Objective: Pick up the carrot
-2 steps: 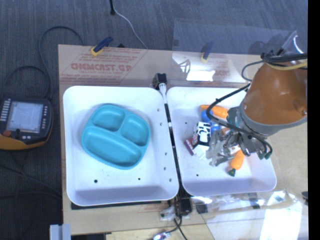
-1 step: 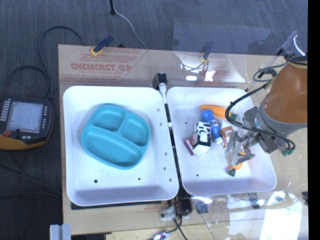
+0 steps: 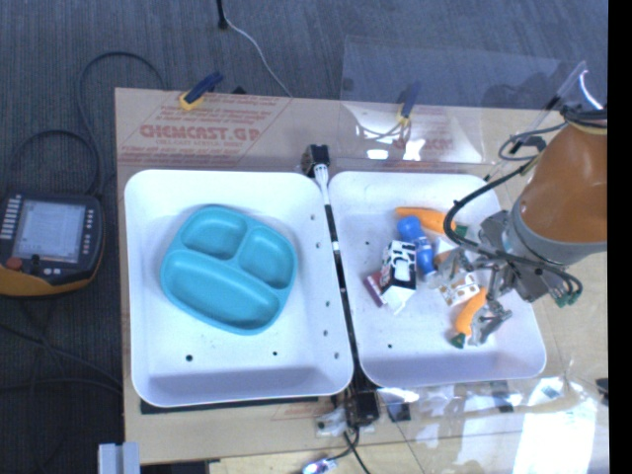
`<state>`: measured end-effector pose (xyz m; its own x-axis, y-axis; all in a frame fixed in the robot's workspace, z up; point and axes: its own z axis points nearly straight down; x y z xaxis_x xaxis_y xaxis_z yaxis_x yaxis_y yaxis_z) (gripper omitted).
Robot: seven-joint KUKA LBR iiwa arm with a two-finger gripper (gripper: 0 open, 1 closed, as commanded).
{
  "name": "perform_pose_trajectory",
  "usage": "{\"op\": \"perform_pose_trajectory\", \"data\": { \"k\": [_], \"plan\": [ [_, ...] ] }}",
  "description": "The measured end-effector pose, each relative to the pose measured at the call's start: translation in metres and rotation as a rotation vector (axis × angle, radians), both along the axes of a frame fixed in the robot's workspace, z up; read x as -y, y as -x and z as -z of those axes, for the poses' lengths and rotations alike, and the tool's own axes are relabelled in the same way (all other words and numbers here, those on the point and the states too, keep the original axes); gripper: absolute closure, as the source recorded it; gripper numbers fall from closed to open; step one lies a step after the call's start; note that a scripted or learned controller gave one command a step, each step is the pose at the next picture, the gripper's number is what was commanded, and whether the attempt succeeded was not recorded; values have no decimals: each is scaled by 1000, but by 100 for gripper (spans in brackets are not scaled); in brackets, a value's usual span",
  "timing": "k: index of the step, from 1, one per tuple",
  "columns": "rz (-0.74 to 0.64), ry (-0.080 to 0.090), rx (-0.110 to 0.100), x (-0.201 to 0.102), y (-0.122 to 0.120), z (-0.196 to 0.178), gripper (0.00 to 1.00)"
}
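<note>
A small orange carrot [image 3: 466,316] with a green stem end lies in the right white bin [image 3: 395,363], near its front right corner. My gripper [image 3: 484,309] is low in that bin, right at the carrot's upper right side, and seems to touch it. The grey wrist and the orange band of the arm [image 3: 568,191] hide part of the bin's right side. A second orange piece [image 3: 423,217] lies at the back of the same bin.
A blue item [image 3: 415,243], a black and white packet [image 3: 399,265] and a small white piece [image 3: 459,288] crowd the middle of the right bin. A blue divided plate [image 3: 229,268] sits in the left bin [image 3: 158,363]. A teach pendant [image 3: 47,240] lies far left.
</note>
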<state>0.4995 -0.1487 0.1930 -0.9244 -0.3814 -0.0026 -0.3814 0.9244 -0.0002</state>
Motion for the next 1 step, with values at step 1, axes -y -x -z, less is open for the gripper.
{"op": "perform_pose_trajectory", "data": {
  "k": [1],
  "plan": [
    [-79,5,16,74,-24,100,0]
  ]
}}
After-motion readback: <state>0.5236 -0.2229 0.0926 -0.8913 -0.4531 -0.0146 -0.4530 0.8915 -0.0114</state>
